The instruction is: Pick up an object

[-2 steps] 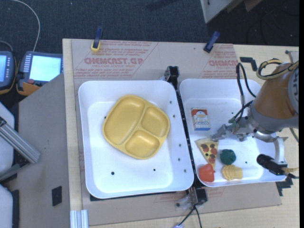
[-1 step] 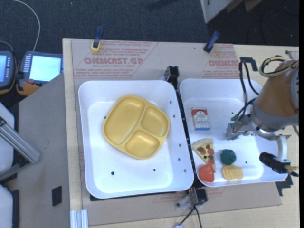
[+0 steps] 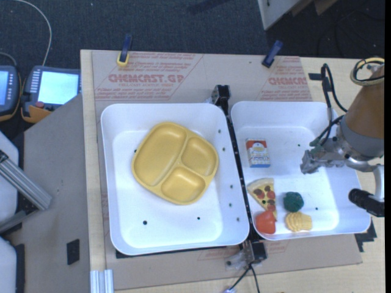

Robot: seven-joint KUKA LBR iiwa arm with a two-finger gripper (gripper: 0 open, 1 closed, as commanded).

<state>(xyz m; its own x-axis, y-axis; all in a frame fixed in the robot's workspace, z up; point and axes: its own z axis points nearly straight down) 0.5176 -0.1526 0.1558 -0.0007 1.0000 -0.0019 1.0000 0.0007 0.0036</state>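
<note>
The gripper [image 3: 310,163] hangs over the right bin [image 3: 287,112], near its right wall, about halfway between the far and near edges. I cannot tell its state, because it looks small and dark from above. Nothing is seen in it. The grey arm [image 3: 360,130] with its orange band comes in from the right side over the bin wall.

In the right bin I count five things, one of each. The nearest to the gripper is a small carton [image 3: 258,152] with a red top and a blue bottom. It lies flat beside the left wall, and its long axis runs from the far edge to the near edge. Toward the near left corner lies a pizza slice [image 3: 263,193]. Its crust is toward the far edge and its tip points to the near edge. Just below the tip lies a red tomato [image 3: 265,222], touching it or almost so. Beside these, toward the middle of the near edge, there is a dark green round thing [image 3: 293,201], and a yellow ridged thing [image 3: 298,222] lies just below it.

The left bin [image 3: 122,182] holds one yellow plate [image 3: 175,162] with three compartments, turned diagonally.
</note>
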